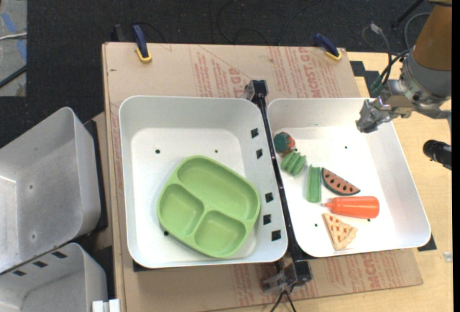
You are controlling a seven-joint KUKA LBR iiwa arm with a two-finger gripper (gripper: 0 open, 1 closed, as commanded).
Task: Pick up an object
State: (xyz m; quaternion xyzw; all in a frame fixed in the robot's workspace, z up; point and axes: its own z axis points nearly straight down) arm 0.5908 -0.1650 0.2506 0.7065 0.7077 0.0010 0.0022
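The right bin [402,181] holds several toy foods: a red and green strawberry [284,141], a green ridged piece [293,162], a green pod [314,184], a watermelon slice [340,181], an orange carrot [353,207] and a pizza slice [340,231]. My gripper [370,119] hangs over the bin's far right corner, above and to the right of the toys, with nothing seen between its fingers. The arm [431,52] comes in from the right edge.
A green divided plate [208,206] lies in the left bin [136,159]. Grey tubs [43,188] stand off the bench to the left. Clamps [141,44] sit at the board's far edge, and cables lie on the dark floor behind.
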